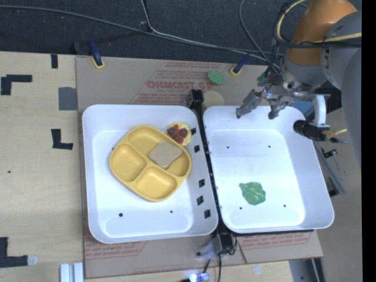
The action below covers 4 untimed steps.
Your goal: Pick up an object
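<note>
A flat green leaf-like object (252,192) lies in the right white bin (305,175), toward its front. In the left bin (100,204) sits a yellow divided plate (150,162) with a tan slice of bread (165,154) on it. A small red and dark item (179,133) rests at the plate's far right rim. My gripper (259,107) hangs over the far edge of the right bin, well away from the green object. Its two dark fingers (245,106) are spread apart with nothing between them.
A small green object (216,76) and a pale disc (214,97) lie on the cardboard behind the bins. Black clips (195,98) run along the seam between the bins. Cables cross the dark floor at the back. A black fitting (308,129) sits at the right bin's far right rim.
</note>
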{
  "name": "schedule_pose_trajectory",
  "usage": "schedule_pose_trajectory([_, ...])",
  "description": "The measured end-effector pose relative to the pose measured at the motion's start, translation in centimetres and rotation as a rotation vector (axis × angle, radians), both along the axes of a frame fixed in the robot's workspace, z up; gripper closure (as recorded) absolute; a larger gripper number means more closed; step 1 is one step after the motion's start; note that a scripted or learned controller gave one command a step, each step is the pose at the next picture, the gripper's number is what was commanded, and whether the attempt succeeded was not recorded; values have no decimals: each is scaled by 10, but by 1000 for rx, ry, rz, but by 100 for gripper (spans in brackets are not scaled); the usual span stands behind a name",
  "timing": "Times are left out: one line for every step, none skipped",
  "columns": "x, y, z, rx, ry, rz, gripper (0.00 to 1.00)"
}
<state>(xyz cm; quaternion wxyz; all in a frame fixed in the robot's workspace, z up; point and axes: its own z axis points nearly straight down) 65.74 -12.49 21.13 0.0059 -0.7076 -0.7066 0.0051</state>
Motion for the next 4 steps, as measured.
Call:
schedule_pose_trajectory([3, 0, 9, -2, -14, 3, 0])
schedule_pose_trajectory([4, 8, -52, -2, -10, 4, 0])
schedule_pose_trajectory([7, 3, -99, -2, -11, 3, 0])
schedule_pose_trajectory([7, 4, -128, -3, -14, 5, 0])
